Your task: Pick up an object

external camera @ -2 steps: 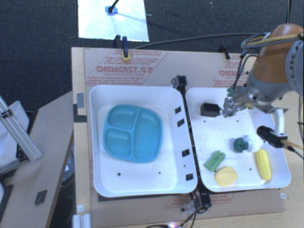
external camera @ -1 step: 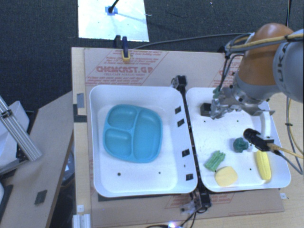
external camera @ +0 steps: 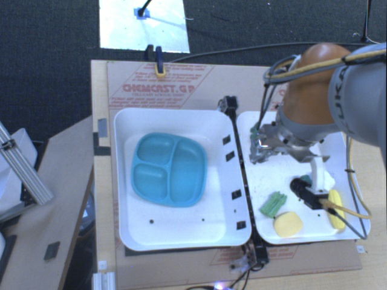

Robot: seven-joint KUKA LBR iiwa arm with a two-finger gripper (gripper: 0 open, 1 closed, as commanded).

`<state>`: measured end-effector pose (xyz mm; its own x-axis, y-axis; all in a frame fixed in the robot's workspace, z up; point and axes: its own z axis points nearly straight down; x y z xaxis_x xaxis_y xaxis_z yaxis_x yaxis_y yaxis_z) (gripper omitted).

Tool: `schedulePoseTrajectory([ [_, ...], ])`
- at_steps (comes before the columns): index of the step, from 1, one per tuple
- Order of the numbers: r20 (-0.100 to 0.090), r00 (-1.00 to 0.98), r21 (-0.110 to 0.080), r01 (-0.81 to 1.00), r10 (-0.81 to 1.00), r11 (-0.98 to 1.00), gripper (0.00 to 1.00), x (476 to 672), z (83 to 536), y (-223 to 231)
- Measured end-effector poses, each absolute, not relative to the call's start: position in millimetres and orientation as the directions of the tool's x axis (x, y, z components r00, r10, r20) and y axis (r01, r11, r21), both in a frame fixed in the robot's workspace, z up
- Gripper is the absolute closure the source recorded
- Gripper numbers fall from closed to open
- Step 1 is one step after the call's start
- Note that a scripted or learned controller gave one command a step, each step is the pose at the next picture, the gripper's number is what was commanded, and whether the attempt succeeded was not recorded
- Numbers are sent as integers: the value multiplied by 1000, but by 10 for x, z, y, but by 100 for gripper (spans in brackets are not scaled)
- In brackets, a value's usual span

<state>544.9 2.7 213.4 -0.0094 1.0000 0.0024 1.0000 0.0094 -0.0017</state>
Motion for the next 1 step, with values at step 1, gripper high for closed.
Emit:
schedulePoseTrajectory([
  [1,2,-10,0,1000,1000,10,100,5331,2181,607],
])
